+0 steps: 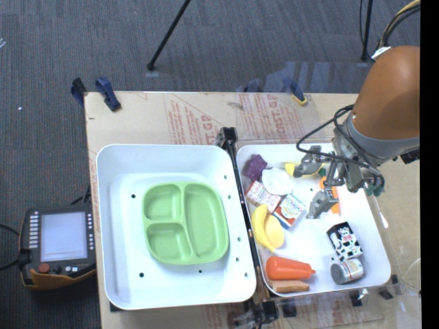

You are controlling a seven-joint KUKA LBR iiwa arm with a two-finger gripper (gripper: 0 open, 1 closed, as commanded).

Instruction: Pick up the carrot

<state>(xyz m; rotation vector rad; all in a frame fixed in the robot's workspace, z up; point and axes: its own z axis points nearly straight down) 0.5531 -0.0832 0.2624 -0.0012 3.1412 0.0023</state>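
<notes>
Flat brown wooden bench top (pixel 182 118) with faint red printing, seen from above at a slant. Two shallow white plastic bins on it, side by side and touching in the middle: left bin (pixel 116 218) and right bin (pixel 374 242). Black clamp (pixel 227 136) at the far edge where the bins meet. Blue clips (pixel 107 93) at the far left corner of the bench, more blue clips (pixel 291 88) and a small yellow one (pixel 300 99) along the far edge. Grey carpet floor (pixel 82 33) around the bench.
</notes>
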